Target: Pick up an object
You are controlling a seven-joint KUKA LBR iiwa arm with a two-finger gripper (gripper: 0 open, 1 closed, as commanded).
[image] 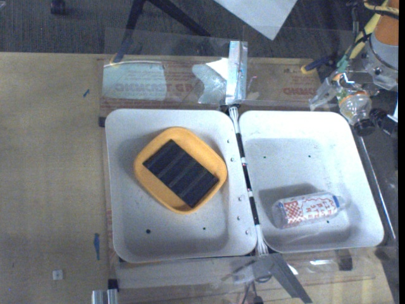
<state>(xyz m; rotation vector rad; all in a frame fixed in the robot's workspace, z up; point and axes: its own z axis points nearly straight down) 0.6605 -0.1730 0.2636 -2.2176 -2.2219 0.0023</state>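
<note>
Surveying from camera view: two white bins side by side on the bench, arm parked at the upper right, nothing lifted.

Progress: task looks unstarted as far as this frame shows. No object is off a bin floor. Choosing a target, descending, closing on it and lifting are all left to do.

Gripper [345, 97]: sits at about 2 o'clock in the frame, over the far right corner of the right bin, just outside its rim. Tool state: cannot tell; the tip is a clutter of clear and metallic parts against cables, and nothing readable sits between them.

Arm [386, 40]: grey body with orange band, entering from 3 o'clock, well apart from both objects.

Left bin [126, 233]: holds one item, a yellow block with a dark ribbed top [180, 170], roughly at the bin's centre, turned on a diagonal, lying flat.

Right bin [291, 138]: holds one item, a small bottle with a red-and-white patterned label [309, 209], lying on its side toward 6 o'clock in the bin, cap end pointing to 3 o'clock, near the front wall but not touching it as far as I can judge.

Likely target: bottle is the nearer candidate to the gripper; a rounded body on its side may roll under the tool.
</note>
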